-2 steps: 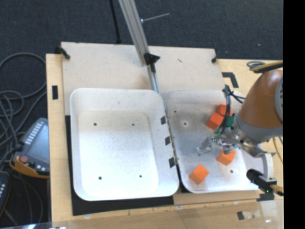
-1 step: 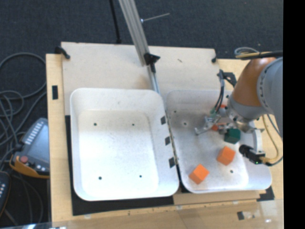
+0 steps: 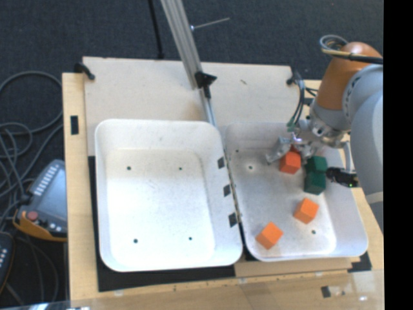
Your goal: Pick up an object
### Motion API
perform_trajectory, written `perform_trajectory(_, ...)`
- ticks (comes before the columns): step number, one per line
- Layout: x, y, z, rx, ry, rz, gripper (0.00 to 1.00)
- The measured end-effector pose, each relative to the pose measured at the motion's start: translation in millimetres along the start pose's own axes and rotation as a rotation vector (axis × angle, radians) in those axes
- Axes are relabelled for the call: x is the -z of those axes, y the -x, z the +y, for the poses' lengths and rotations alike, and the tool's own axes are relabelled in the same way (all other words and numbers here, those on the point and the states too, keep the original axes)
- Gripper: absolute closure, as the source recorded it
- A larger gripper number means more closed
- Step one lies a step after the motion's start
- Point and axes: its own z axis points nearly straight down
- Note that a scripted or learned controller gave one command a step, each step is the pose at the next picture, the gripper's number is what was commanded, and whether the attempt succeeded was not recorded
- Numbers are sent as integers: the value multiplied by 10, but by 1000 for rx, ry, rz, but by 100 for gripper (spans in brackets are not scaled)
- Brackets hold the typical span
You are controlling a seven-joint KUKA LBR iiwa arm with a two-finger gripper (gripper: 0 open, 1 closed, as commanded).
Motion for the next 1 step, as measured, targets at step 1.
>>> perform_trajectory(1, 98, 16, -25, 7, -2, -5, 100)
